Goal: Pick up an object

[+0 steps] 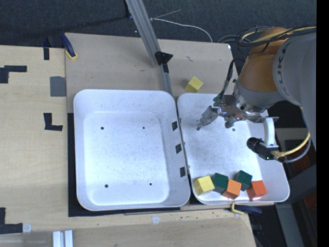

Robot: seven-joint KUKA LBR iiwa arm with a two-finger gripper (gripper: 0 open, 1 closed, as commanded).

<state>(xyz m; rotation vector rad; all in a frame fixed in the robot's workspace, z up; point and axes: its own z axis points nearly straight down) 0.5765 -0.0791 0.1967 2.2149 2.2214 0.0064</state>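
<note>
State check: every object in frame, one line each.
gripper: over the right bin, nothing between its jaws
yellow cube: lying in right bin, near corner
dark green cubes: two, in right bin among the cluster
orange cubes: two, in right bin, same cluster
yellow block: on the bench, outside both bins
left bin: flat on bench
right bin: flat, beside left bin

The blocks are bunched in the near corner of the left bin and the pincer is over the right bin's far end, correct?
Wrong bin. The camera view shows the blocks bunched in the near corner of the right bin, not the left bin. The pincer is indeed over the right bin's far end.
</note>
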